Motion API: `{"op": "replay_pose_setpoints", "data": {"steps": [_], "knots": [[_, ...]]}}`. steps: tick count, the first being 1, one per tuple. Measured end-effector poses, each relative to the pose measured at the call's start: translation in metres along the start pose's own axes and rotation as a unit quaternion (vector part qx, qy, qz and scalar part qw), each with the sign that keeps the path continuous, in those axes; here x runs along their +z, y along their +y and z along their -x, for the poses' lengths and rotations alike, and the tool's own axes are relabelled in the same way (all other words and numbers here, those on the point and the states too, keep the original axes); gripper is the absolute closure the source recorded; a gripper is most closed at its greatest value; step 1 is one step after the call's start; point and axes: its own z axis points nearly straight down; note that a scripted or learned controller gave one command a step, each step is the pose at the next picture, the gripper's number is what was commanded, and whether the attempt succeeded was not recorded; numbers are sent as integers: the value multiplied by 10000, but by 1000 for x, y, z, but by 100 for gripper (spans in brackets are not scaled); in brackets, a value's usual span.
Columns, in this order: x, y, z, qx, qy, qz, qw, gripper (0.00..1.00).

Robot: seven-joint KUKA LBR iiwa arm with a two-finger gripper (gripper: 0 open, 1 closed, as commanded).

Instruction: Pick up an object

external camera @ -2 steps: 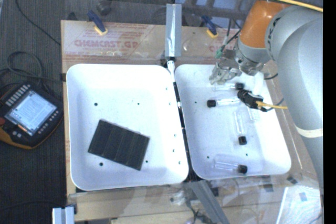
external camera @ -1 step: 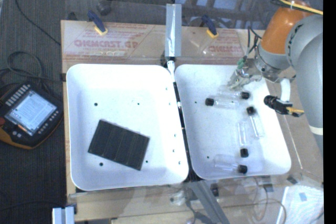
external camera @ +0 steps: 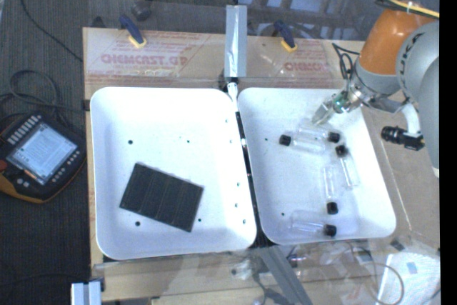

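Several clear vials with black caps lie in the right bin [external camera: 378,218]. One vial [external camera: 307,142] lies across the bin's upper middle, two more [external camera: 347,169] [external camera: 329,183] lie close together below it, and another [external camera: 308,227] rests near the front wall. A flat black ribbed rectangle [external camera: 161,196] lies in the left bin [external camera: 164,107]. My gripper [external camera: 327,112] hangs over the back right part of the right bin, just above and right of the uppermost vial. Nothing visibly sits in it.
A grey upright post [external camera: 236,43] stands at the back between the bins. Blue and yellow clamps [external camera: 131,28] [external camera: 286,37] hold the cardboard backing. A handheld control pendant [external camera: 39,153] lies on the floor to the left. The arm's orange band [external camera: 389,43] is at the right.
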Motion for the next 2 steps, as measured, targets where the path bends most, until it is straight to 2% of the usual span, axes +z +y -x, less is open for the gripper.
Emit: {"op": "replay_pose_setpoints", "data": {"steps": [1, 2], "knots": [[-1, -24, -11, -2029, -8, 9, 9792, 100], [1, -25, -12, -2031, 7, 2, 9792, 0]]}}
